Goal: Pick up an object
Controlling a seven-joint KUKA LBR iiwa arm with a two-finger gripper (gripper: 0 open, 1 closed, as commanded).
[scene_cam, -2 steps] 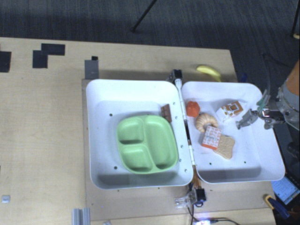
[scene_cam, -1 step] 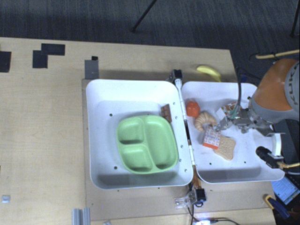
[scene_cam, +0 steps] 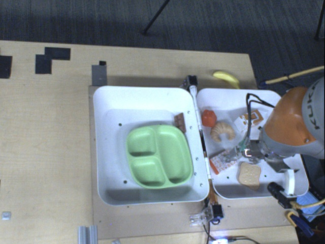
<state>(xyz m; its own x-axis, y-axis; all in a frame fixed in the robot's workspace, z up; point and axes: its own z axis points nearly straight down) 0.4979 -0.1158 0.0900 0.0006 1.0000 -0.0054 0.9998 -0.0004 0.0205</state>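
Note:
The right bin [scene_cam: 223, 98] holds a red tomato-like ball [scene_cam: 208, 118], a tan croissant [scene_cam: 223, 131], a red and white packet [scene_cam: 223, 160] and a slice of toast [scene_cam: 249, 175]. A clear wrapper with orange print [scene_cam: 252, 118] lies at the bin's back. My gripper [scene_cam: 247, 151] reaches in from the right, low over the bin, just above the toast and right of the packet. The arm's orange band [scene_cam: 288, 120] covers the bin's right side. I see nothing gripped.
The left bin [scene_cam: 109, 136] holds a green divided tray [scene_cam: 159, 155] and a small brown block [scene_cam: 179, 120] at its right wall. A yellow banana [scene_cam: 226, 78] lies on the bench behind the right bin. Black patches mark the bench at far left.

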